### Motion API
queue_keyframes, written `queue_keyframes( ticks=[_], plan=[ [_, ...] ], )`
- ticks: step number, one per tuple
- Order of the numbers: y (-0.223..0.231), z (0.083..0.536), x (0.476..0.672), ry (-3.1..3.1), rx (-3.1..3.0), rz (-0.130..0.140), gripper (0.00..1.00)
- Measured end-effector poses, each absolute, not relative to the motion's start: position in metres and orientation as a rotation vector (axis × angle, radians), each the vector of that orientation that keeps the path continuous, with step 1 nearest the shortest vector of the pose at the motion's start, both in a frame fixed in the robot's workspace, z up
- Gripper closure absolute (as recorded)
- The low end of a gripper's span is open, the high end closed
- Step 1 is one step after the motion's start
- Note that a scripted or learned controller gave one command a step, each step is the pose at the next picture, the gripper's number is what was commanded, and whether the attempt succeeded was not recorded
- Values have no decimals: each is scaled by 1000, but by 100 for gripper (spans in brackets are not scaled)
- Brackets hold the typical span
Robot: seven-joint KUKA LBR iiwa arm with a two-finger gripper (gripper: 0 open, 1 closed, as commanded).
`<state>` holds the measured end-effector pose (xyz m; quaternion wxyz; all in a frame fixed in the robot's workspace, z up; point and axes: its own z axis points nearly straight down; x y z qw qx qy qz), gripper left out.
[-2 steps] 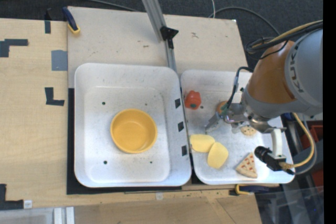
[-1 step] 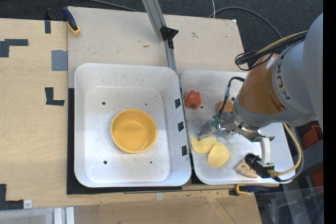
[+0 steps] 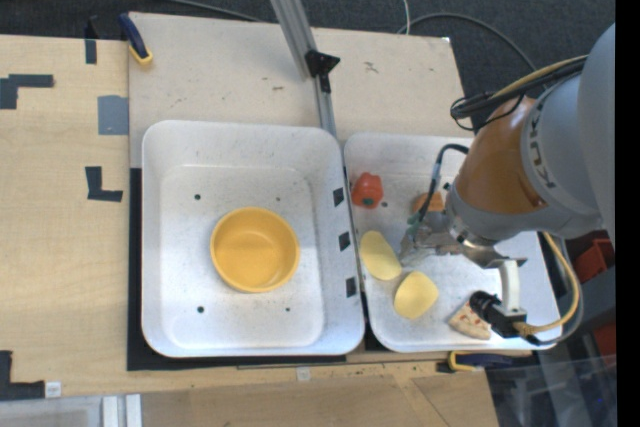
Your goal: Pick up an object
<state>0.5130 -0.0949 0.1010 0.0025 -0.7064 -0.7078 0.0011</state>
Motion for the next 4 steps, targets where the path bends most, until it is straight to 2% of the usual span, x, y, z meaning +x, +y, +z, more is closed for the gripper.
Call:
queue_keyframes(
  ticks=[3, 4],
  plan=[
    [-97, 241, 510, -2226, -2222, -4, 100],
    [-53, 237, 518, -2226, -2213, 0, 100]
  ],
)
